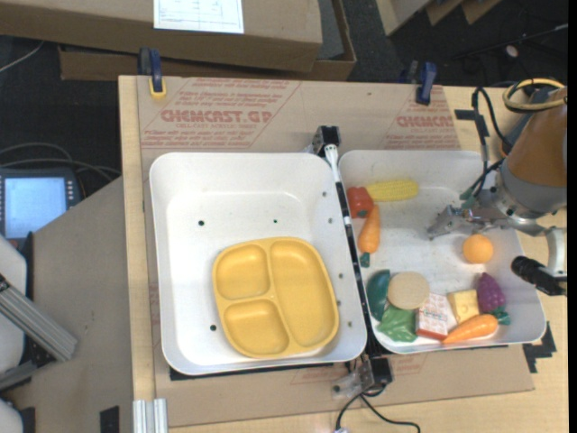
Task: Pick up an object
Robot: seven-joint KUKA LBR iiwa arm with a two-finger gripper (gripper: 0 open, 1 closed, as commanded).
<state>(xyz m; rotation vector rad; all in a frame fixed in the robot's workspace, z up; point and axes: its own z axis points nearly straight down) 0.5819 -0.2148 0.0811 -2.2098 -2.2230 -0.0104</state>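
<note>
On the brown cardboard-covered bench (pixel 225 106), printed "CHEMCAST GP" in red, two shallow white plastic bins sit side by side; the left bin (pixel 180 242) holds a yellow three-compartment tray (pixel 270 296). The grey, orange-banded arm (pixel 536 165) leans over the right bin (pixel 424 174), its two-finger gripper (pixel 448 222) spread open, gripping nothing. A small orange ball (pixel 478 248) lies just beside it.

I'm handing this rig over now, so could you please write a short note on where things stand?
Tool: low in the right bin, just left of the orange; no object seen in it.
Items: corn cob and carrot at the right bin's left and back; more toy food along its front. Yellow divided plate in the left bin.
Done: nothing picked yet.
Left: grasp one item and lift it.
</note>
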